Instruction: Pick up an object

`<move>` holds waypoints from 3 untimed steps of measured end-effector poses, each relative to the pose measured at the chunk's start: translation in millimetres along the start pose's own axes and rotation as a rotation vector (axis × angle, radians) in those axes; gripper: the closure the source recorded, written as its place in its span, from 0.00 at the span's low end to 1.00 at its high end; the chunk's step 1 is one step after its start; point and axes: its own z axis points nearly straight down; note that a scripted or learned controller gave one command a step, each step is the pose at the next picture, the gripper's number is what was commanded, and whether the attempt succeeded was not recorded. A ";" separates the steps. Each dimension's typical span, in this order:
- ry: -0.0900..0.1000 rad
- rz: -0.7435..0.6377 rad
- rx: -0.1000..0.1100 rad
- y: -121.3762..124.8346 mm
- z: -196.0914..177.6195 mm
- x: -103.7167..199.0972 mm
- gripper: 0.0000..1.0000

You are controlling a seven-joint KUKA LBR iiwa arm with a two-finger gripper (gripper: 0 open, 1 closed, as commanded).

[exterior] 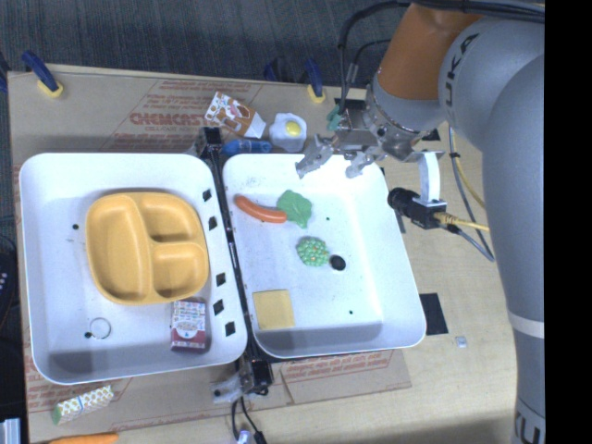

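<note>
my arm (499,109): grey, rounded casing | orange band (421,44) above my wrist | black cables (370,17) looping by it | my gripper (337,162): two metal-grey fingers

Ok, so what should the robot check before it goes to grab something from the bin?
1. Fingers open: ok. The gripper has its two fingers spread, nothing between them.
2. Gripper over the right bin: ok, at its far edge.
3. Things to pick are in there: ok. Orange carrot, green leafy piece, green bumpy ball, yellow square.
4. Target stands free: not ok for the carrot, it touches the leafy piece; ok for the yellow square.
5. Gripper lined up over a target: not ok, it is off to the side of all of them.
</note>
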 end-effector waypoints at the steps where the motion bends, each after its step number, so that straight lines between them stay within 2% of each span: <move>1: 0.001 0.054 0.004 20.0 135.5 24.5 0.00; 2: 0.000 -0.005 0.001 -15.5 165.0 24.6 0.00; 3: 0.000 -0.004 0.000 -15.3 164.6 24.4 0.00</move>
